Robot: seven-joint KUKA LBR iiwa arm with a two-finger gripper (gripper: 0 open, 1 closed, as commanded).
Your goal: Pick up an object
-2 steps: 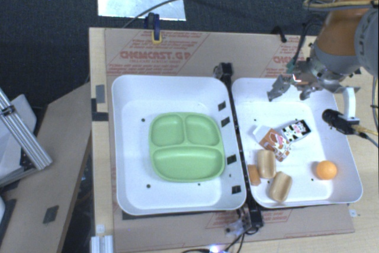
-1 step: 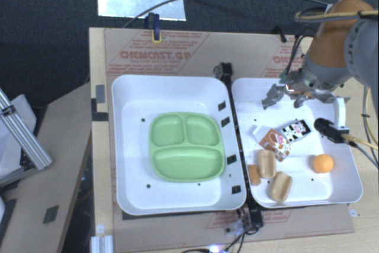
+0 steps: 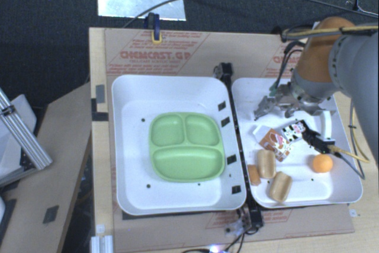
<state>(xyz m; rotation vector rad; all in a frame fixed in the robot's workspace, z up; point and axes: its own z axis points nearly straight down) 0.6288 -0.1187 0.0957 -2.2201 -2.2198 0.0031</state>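
— Saw what first?

— Saw the grey arm (image 3: 355, 62), biggest of all. Reached in from the right and hung over the far part of the right bin (image 3: 349, 186).

— And looked in the left bin (image 3: 127, 127)?

— Yes. Held just a green plate (image 3: 186, 146), flat in the middle. Lay well apart from the arm, so likely not the pick.

— Why over the right bin, then?

— Kept all the small things there. Made sense to hunt there.

— Checked the gripper (image 3: 265, 108)?

— Yes. Pointed down and left, fingers spread a little, nothing between them. Looked ready to grab, not carrying.

— Found the thing to pick up?

— Guessed the snack packet (image 3: 273, 141), just on the near side of the gripper, toward the bin's left. Lay flat, so might be hard to pinch.

— Spotted anything else?

— Two bread rolls (image 3: 266, 163), nearer still, close together. Looked soft and easy to squeeze. Then an orange ball (image 3: 322, 163) off to the right, likely to roll if bumped. Last, a small orange bit (image 3: 253, 174), right beside the left roll, close to the bin's left wall. Seemed hard to reach there.
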